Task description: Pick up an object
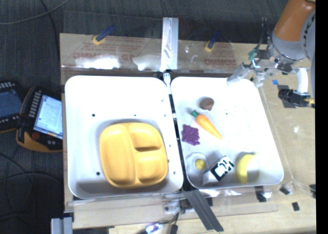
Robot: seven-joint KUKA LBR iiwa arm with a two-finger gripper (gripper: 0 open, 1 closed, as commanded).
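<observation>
Yellow plastic banana [245,167] lies upright well below-left of the claw [245,72], whose state I cannot tell.

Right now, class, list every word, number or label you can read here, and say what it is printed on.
None can be read.
Red print on the clear panel behind the bins: too blurred.
Lit screen of the handheld pendant: too small.
Black-and-white marks on the small block: a pattern, no legible letters.

Carrot [208,124] slantwise in right bin [266,140]
</observation>
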